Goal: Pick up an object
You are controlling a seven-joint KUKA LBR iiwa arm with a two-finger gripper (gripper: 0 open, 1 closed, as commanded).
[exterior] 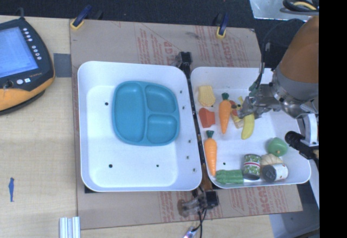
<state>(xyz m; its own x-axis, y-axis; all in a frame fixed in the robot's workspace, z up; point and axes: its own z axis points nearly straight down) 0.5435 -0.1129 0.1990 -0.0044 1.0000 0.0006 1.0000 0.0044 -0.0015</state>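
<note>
Over right bin (303, 177) | metal claw (245, 114) | curved yellow banana (248, 126) beside it

Divided plate (145, 113) in left bin (89, 123), toy foods (224, 115) in right bin (295, 139)

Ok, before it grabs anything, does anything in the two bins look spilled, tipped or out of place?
Nothing stands out. The blue divided plate lies flat in the left bin, and the toy food, including two carrots, a banana and small cans, is loosely scattered inside the right bin. The gripper sits above the banana.
</note>
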